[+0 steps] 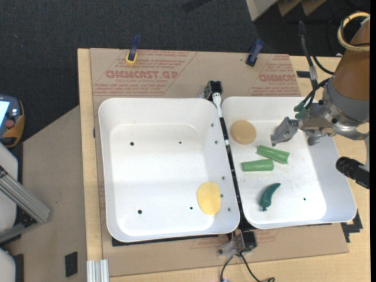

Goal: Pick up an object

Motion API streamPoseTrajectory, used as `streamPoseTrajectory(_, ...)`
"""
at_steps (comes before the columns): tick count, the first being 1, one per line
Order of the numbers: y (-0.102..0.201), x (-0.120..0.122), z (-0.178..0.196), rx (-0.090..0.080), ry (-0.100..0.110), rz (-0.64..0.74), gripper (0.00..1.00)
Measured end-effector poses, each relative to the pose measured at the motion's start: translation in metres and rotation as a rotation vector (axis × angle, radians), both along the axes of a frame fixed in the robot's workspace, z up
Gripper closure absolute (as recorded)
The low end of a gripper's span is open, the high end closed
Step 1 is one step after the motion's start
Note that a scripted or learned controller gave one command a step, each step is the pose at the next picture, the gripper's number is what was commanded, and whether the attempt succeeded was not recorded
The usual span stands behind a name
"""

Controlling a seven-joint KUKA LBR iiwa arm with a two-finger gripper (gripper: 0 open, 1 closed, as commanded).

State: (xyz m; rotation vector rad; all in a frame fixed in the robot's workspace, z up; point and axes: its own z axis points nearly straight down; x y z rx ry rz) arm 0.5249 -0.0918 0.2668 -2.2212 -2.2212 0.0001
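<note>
- Objects in the right shallow white plastic bin (329,213): round tan disc like a biscuit (243,131) near its upper left corner; two light green stick-shaped pieces below it, the upper stick (273,153) tilted, the lower stick (257,165) approx level, their near ends close together; curved dark green pepper-shaped piece (269,195) lower down, apart from the sticks.
- Left shallow white plastic bin (117,157): one flat yellow oval piece (209,198) at its lower right, near the wall shared w/ the right bin.
- Grey two-finger tool (284,131) hangs over the right bin, just right of the tan disc and above the upper stick. Nothing seen between its fingers. Whether they are open or closed: can't tell from this angle.
- Arm (352,81) comes in from the right, grey w/ an orange band, cables running along it.
- Both bins sit side by side, walls touching along a dark centre strip (225,143), w/ a small black clamp at the top end (213,89) and another at the bottom end (244,239).
- Bins rest on a brown cardboard sheet w/ red print (147,69), held by a blue-and-yellow clip (133,51) and a dark blue clip (255,52) at its far edge.
- Light wood table (82,157) shows under the cardboard; dark floor (59,16) beyond.
</note>
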Motion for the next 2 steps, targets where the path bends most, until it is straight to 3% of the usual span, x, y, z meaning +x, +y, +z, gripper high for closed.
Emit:
streamPoseTrajectory(1,-0.094,0.043,-0.077,-0.003,-0.004,-0.004,0.0)
streamPoseTrajectory(2,-0.134,0.092,-0.056,-0.004,-0.006,0.0,0.0)
